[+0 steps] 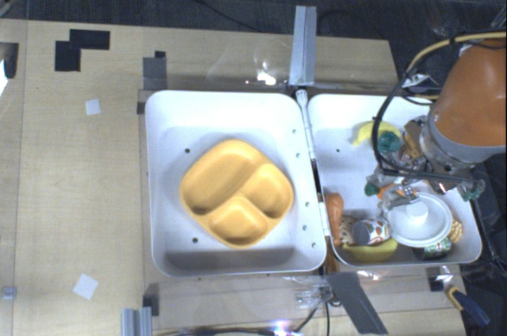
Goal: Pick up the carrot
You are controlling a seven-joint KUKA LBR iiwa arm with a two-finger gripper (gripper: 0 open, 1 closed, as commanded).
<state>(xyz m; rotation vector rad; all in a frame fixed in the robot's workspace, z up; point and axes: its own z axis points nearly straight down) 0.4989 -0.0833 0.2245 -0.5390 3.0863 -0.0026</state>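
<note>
Two shallow white bins sit side by side on the wooden bench (71, 192). The left bin (170, 128) holds a yellow divided plate (236, 191), its three compartments facing up, lying near the middle of the bin floor. The right bin (333, 116) holds a cluster of small items. The carrot (335, 211) lies along that bin's left wall, close to the divider between the bins, its orange body running roughly front to back. Just beside it to the right are a small grey and red object (366, 232) and a banana (372, 250) lying along the front wall. A white round lidded container (422, 221) sits further right, and a yellow and green item (376, 136) lies toward the back of the bin.

The arm's orange band (475, 101) hangs over the right bin's far right side, and the gripper (400, 190) below it sits among dangling cables, above the white container and well apart from the carrot. Whether the claw is released or clenched cannot be told, as cables and the wrist cover it.
</note>
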